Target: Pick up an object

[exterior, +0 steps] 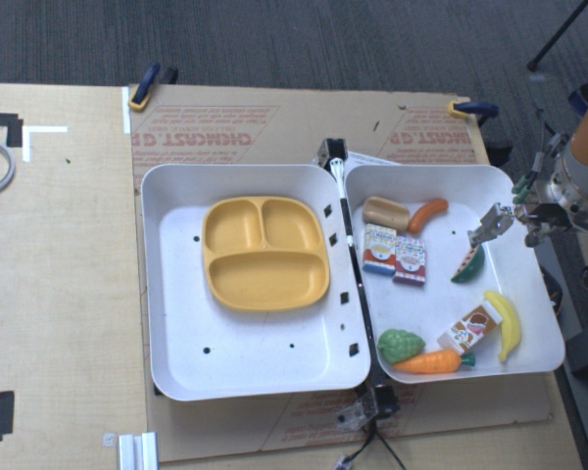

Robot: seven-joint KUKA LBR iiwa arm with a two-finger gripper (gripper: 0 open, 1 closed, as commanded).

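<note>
You have the gripper [492, 225] hanging over the right bin [529, 360], near its right wall, with the arm [578, 164] coming in from the right edge. You cannot tell whether the claw is released or clenched; nothing shows between its tips. Just below it, nearly touching, lies the green slice [468, 265]. To its left you see the orange sausage [427, 213] and the brown bun [386, 211], with two small red-and-white cartons [395, 255] under them. Well below the claw, by the bin's near rim, lie the banana [507, 323], the juice box [469, 330], the carrot [432, 362] and the green lettuce piece [400, 344]. The left bin [176, 360] holds a yellow divided plate [267, 254], well apart from the claw
</note>
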